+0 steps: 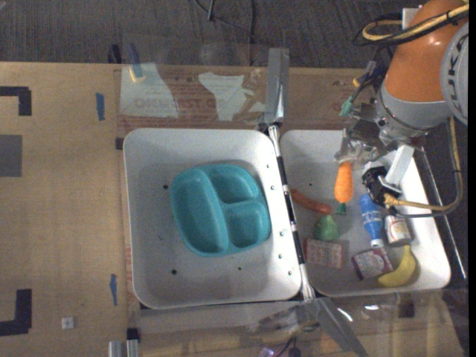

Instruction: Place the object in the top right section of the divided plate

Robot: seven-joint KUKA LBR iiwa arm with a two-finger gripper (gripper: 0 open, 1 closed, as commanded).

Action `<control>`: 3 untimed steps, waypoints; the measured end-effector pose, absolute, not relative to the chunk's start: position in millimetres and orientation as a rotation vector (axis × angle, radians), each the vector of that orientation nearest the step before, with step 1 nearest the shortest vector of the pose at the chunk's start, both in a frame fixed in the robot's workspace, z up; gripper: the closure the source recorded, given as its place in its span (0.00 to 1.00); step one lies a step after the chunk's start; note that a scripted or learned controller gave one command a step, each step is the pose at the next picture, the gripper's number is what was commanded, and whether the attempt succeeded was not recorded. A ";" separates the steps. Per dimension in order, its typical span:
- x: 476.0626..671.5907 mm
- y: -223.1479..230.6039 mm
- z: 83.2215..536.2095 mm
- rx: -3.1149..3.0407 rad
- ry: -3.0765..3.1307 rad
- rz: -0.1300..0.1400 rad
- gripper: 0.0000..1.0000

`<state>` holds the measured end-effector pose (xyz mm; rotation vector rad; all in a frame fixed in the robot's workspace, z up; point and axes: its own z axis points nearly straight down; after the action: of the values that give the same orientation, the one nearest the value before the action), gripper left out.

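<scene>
The teal divided plate (pixel 221 208) lies in the left bin (pixel 149 162), with its three sections bare. My gripper (pixel 351 155) hangs over the upper middle of the right bin (pixel 312 151). An orange carrot (pixel 343 184) hangs straight down from the gripper's tip, narrow end up between the fingers and green leaf end at the bottom. The gripper is shut on this carrot's upper end. The carrot is well to the right of the plate, past the wall between the two bins.
In the right bin lie a red sausage (pixel 311 201), a green piece (pixel 326 227), a blue bottle (pixel 370 218), a small jar (pixel 397 229), two small packets (pixel 324 253) (pixel 370 262) and a banana (pixel 399 269). A black cable fitting (pixel 378 187) sits beside the carrot.
</scene>
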<state>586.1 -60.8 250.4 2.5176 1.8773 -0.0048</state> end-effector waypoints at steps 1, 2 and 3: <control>569.1 13.5 202.7 2.297 2.146 -0.002 1.00; 539.3 83.9 196.0 2.199 2.248 -0.003 1.00; 539.6 82.5 196.1 2.201 2.244 -0.002 0.00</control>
<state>539.6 82.5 196.1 2.2014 2.2439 -0.0025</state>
